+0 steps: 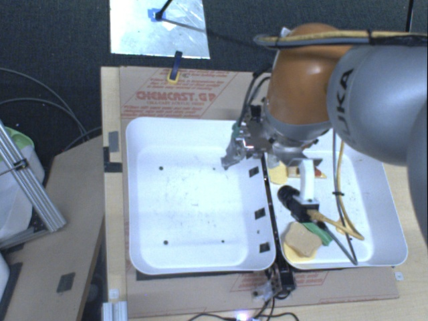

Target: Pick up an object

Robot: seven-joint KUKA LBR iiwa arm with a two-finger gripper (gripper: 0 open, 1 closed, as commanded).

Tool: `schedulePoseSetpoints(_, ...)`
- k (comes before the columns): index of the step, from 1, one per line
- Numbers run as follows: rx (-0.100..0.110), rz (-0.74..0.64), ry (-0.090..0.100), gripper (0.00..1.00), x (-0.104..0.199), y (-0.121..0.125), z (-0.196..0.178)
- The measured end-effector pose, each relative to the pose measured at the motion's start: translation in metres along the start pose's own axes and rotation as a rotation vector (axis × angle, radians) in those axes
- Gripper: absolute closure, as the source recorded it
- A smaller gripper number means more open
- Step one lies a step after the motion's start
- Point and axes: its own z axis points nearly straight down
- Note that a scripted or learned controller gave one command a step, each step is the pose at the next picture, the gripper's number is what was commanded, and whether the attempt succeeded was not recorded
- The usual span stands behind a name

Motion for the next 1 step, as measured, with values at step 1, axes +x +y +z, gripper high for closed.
schedulePoseSetpoints(1, 0.021, -0.003, 0.0, 0.0, -0.032, -0.0609, 0.0847)
